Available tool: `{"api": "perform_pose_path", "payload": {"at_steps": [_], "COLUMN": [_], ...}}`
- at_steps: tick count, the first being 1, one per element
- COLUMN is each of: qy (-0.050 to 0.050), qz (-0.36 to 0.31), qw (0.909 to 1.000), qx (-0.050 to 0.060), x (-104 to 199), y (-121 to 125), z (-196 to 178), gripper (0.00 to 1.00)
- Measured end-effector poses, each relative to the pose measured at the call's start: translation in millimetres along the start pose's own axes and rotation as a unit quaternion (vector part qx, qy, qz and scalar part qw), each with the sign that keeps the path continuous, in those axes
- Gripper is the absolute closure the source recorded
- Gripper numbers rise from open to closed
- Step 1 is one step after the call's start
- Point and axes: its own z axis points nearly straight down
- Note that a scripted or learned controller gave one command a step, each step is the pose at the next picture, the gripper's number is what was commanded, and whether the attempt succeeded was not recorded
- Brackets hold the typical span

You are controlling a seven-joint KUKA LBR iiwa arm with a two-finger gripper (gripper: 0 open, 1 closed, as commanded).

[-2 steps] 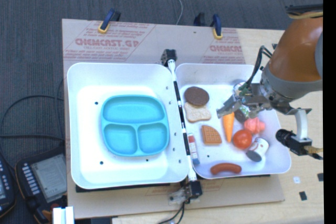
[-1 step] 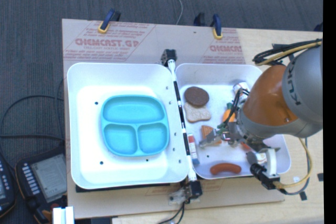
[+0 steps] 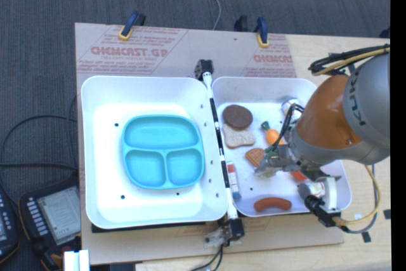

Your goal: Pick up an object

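Starting at the left of the frame, I see the left bin (image 3: 89, 136) sitting on the worktop (image 3: 158, 51) with a blue divided tray (image 3: 163, 150) lying flat in its middle. The tray has one wide compartment at the top and two smaller ones below. I read it as a place for sorted items, not as something I am after now.

Moving right past the rim where the two bins meet, the right bin (image 3: 254, 85) carries the loose pieces. A dark brown round cookie (image 3: 238, 115) lies in the upper left of that bin, with a pale toast slice (image 3: 238, 137) just below it and touching or nearly touching it. Lower and a little right is a small orange-brown cracker (image 3: 255, 156). An orange ball (image 3: 272, 135) sits near it. A reddish sausage (image 3: 273, 204) lies by itself along the bin's lower edge, well apart from the others.

Further right, the gripper (image 3: 274, 160) hangs low over the bin, just beside the cracker and the orange ball. The arm's orange band (image 3: 320, 117) and grey body cover the right half of the bin. I judge the wrist is dropped here because the cluster offers several targets close together. From this angle I cannot tell whether the fingers are spread or closed, and I see nothing between them, so I would not call anything picked yet. The crowding is a risk: a close could nudge a neighbour.
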Motion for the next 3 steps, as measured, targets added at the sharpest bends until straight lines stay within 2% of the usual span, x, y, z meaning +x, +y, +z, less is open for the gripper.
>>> {"api": "perform_pose_path", "payload": {"at_steps": [1,2,3], "qy": [0.000,0.000,0.000], "qz": [0.000,0.000,0.000], "qw": [1.0000,1.0000,1.0000], "qx": [0.000,0.001,0.001], "x": [0.0,0.0,0.0], "y": [-0.2,0.1,0.0], "z": [0.1,-9.3,-9.2], "gripper": [0.00,1.00,0.00]}}
